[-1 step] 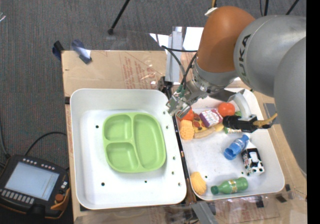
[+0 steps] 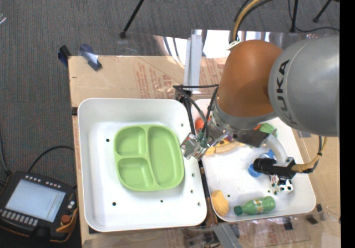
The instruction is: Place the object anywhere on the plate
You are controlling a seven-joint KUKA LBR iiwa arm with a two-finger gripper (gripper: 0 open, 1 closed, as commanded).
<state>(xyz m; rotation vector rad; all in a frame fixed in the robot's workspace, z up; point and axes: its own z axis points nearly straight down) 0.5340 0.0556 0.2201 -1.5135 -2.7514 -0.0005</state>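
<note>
Over the rim shared by the two bins, the gripper (image 2: 193,146) hangs just beside the right edge of the light green three-compartment plastic plate (image 2: 148,157).

Whether the gripper is wide, narrow or holding anything cannot be told, as the arm's orange band covers it from above. The plate lies flat in the shallow white left bin (image 2: 89,130). The loose things all lie in the shallow white right bin (image 2: 238,183). A pale yellow banana-shaped piece (image 2: 224,147) is just right of the gripper and a small orange-red piece (image 2: 198,125) lies above it. A blue round piece (image 2: 255,169) sits near the middle, with a small black-and-white cube (image 2: 284,187) nearby. A green bottle with a yellow label (image 2: 254,206) lies on its side by the near wall, an orange-yellow rounded lump (image 2: 221,202) at its left end. Both bins rest on the brown cardboard-covered desk (image 2: 111,77).
</note>
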